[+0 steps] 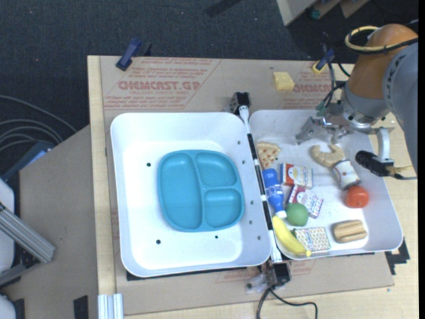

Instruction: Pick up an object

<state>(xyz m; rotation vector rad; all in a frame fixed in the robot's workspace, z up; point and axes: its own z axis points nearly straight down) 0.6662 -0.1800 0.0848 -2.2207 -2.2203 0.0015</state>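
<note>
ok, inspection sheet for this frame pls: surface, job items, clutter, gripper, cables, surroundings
Surface: brown board bearing two white bins side by side, left bin and right bin.
Job's things: in the right bin, banana, green ball, tomato, bread roll, waffle, blue tube, small packets.
Clutter: blue divided tray in the left bin; yellow block and blue clip on the board.
Gripper: gripper over the right bin's far end, nothing seen between its fingers.
Cables: grey cables on the floor at left.
Surroundings: dark carpet.
</note>
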